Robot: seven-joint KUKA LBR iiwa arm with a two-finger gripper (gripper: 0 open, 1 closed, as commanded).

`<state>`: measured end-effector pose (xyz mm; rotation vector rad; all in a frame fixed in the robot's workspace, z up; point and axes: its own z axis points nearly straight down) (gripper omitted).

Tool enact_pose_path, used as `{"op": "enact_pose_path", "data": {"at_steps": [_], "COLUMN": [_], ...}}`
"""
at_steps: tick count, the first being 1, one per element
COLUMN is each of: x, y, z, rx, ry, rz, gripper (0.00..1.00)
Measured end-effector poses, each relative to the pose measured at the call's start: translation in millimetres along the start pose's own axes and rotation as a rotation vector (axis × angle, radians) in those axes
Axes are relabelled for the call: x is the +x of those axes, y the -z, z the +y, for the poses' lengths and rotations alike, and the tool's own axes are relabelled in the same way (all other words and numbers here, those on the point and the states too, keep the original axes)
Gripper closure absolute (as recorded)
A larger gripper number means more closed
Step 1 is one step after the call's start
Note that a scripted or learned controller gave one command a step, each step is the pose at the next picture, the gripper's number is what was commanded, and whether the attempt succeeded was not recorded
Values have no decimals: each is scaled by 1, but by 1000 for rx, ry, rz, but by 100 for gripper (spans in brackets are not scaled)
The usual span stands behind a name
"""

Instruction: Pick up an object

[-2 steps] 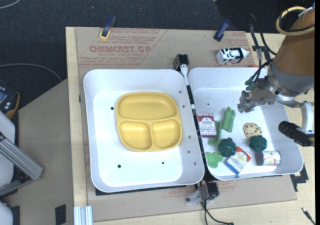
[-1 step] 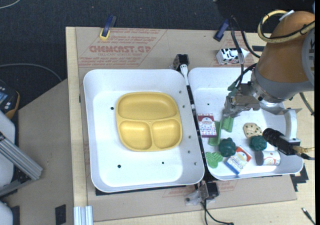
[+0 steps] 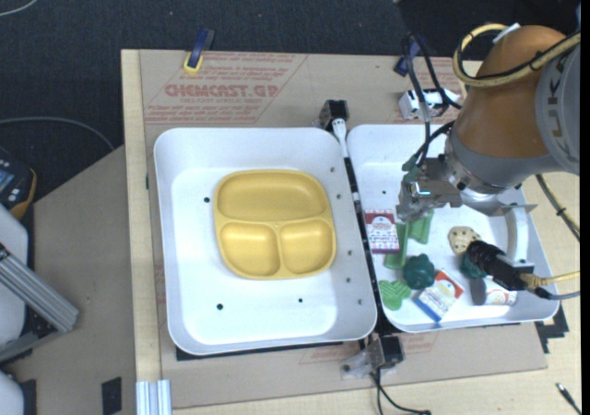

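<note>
Progress: pick not done, as far as I can judge. Nothing visibly lifted, and every loose item lies on a bin floor.
Gripper: the gripper (image 3: 415, 210) is low over the right bin (image 3: 387, 141), approx. at its middle. Open or closed: cannot tell from this angle, as the wrist hides the tips.
Likely target: green strip (image 3: 421, 227), right at the gripper's tip, poss. touching it. Contact not clear.
Other candidates, right bin: red-white packet (image 3: 381, 231) just beside the strip on the side towards the left bin; dark green lump (image 3: 419, 270) and pale green piece (image 3: 394, 293) nearer the front edge; red-white-blue box (image 3: 438, 293) beside them; tan spotted piece (image 3: 461, 240) further right.
Left bin: the left bin (image 3: 184, 219) has a yellow divided tray (image 3: 274, 233) sitting flat in the middle, well apart from the gripper.
Left to do: secure a grip on one item, then raise it clear of the bin (prob. the strip, given where the gripper sits).
Writing, board: "CHEMCAST GP" in red on the brown board (image 3: 221, 86) behind the bins. Smaller lines under it not legible.
Writing, packet and box: print present, too small to read.
Writing, arm: part of some big letters at the right edge, cut off.
</note>
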<state>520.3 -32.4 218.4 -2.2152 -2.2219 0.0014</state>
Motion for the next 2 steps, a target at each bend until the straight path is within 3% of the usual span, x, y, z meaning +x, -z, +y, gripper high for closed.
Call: {"op": "enact_pose_path", "data": {"at_steps": [1,2], "x": [-2,-10], "y": [7,-3], "z": [-3,8], "rx": [-5,-4], "ry": [-3,-4], "rz": [-2,-4], "gripper": [100,100]}}
